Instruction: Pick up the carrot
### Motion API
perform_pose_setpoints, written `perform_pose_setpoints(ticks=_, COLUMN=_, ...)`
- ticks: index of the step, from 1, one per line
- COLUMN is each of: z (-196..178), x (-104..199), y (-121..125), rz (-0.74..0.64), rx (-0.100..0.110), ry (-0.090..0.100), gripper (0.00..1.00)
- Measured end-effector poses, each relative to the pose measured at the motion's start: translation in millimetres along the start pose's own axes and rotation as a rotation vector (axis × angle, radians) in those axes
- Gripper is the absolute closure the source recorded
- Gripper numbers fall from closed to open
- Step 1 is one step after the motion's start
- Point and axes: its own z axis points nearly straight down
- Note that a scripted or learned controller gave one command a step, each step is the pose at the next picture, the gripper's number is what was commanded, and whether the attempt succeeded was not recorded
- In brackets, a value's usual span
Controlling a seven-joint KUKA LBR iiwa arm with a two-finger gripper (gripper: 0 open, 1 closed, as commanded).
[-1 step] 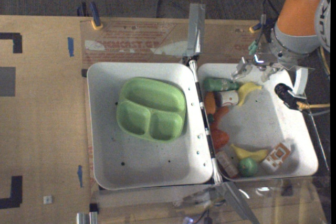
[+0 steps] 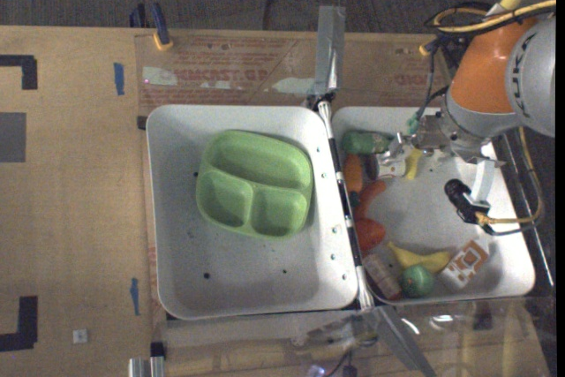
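The carrot (image 2: 353,173) lies in the right bin (image 2: 521,274), hard against that bin's left wall, its length running roughly along the wall; it is orange and only partly exposed, with a dark green item (image 2: 362,141) (possibly a cucumber or pepper, too blurred to name) just above it toward the bin's far corner. Just below the carrot sits a red piece (image 2: 372,190), and lower again a second red item (image 2: 369,233), both close to the same wall; farther toward the near edge lie a banana (image 2: 421,258), a small green round fruit (image 2: 418,281), a brown object (image 2: 381,272) beside it, and a small orange-and-white box (image 2: 467,263) near the right corner.

The gripper (image 2: 399,153) hangs over the upper part of the right bin, just to the right of the carrot and the dark green item; whether its jaws are spread or closed cannot be told from this angle, and nothing is visibly held between them. Behind it the grey arm with its orange band (image 2: 484,75) comes in from the right, trailing a black cable (image 2: 472,206) across the bin floor.

The left bin (image 2: 177,260) holds a green divided tray (image 2: 254,184), lying slightly askew near its middle; both bins rest on the wooden bench (image 2: 71,190).
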Motion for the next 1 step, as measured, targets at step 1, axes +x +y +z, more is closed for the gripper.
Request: perform_pose_setpoints(ticks=1, z=18.9, x=29.4, y=-46.8, rz=-0.312, rx=0.005, ry=-0.001, gripper=0.0)
